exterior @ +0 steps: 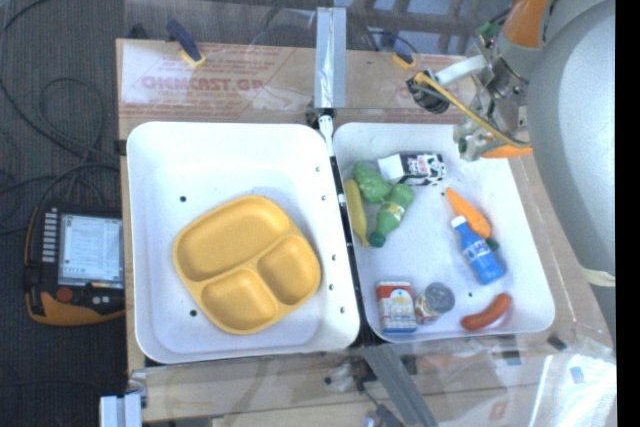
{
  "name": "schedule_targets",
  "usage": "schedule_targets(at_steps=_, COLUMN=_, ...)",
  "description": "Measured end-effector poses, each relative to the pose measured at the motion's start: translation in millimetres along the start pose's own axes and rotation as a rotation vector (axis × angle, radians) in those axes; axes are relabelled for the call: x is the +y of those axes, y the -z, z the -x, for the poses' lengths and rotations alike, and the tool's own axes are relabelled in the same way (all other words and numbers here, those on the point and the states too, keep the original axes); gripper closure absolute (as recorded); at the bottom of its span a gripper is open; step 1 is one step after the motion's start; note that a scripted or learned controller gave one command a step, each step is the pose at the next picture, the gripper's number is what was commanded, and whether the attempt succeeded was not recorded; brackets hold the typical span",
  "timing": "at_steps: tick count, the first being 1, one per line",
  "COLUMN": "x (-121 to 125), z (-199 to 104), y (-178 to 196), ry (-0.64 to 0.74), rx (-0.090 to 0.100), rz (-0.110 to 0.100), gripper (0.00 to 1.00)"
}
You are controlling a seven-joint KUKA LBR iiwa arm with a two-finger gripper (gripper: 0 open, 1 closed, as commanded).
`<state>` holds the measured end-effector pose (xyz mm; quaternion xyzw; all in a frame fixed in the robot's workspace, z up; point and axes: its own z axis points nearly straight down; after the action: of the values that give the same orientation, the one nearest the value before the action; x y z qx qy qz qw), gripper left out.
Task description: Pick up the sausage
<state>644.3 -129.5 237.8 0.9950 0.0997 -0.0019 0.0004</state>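
Sausage [487,312] lay in the right bin [535,245], near-right corner, tilted slightly, close against the bin's front wall. Just to its left sat a small round tin [438,297] and a red-and-white carton [397,305]; a blue bottle [481,253] and a carrot [468,211] lay just above it.

Gripper [487,137] hung at the far-right edge of that bin, well apart from the sausage. Could not tell how the jaws stood (wrist hardware and cabling crowded the spot). Nothing seen between them.

Left bin [150,215] held a yellow divided plate [248,262].

Judgement: approach not begun. A good attempt would bring the gripper over the sausage's middle, jaws across its short axis, and descend clear of the tin and the bin wall.
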Motion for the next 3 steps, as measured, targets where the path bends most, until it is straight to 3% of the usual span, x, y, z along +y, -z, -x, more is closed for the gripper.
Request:
schedule_targets(at_steps=1, x=-35.9, z=-25.4, y=-44.9, ry=0.007, rx=-0.002, rz=-0.003, gripper=1.00)
schedule_targets(at_steps=2, x=70.9, z=-2.4, y=29.4, ry=-0.001, rx=0.000, rz=0.001, gripper=1.00)
schedule_targets(at_steps=3, x=-44.7, z=27.2, y=-56.6, ry=0.031, rx=-0.001, rz=-0.003, gripper=1.00)
